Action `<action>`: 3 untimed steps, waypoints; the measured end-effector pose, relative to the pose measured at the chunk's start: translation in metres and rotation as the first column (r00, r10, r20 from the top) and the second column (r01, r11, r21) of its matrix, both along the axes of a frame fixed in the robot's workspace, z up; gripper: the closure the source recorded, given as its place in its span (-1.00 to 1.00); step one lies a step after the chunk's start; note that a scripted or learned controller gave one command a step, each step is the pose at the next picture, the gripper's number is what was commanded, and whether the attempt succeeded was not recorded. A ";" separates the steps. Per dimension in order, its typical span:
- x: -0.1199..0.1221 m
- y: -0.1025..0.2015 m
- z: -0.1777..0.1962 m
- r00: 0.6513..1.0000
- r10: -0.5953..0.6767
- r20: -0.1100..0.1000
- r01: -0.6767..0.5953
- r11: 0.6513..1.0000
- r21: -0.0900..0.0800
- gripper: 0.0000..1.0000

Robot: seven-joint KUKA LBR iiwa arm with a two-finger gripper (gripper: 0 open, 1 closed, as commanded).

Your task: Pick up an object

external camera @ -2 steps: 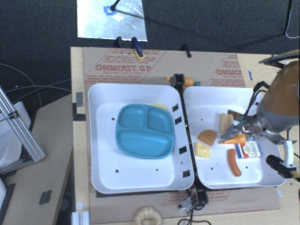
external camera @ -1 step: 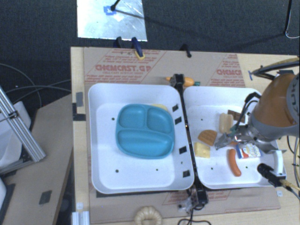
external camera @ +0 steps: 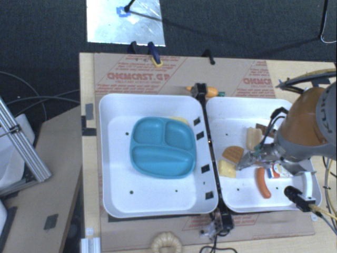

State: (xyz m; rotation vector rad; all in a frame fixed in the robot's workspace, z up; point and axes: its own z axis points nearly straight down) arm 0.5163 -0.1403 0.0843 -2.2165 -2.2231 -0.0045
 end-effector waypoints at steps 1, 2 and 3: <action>0.000 -0.001 0.011 1.000 -0.001 0.002 0.001 1.000 -0.002 1.00; 0.008 0.001 0.074 1.000 0.001 0.007 -0.001 1.000 -0.005 1.00; 0.007 -0.001 0.117 1.000 0.001 0.006 -0.001 1.000 -0.005 1.00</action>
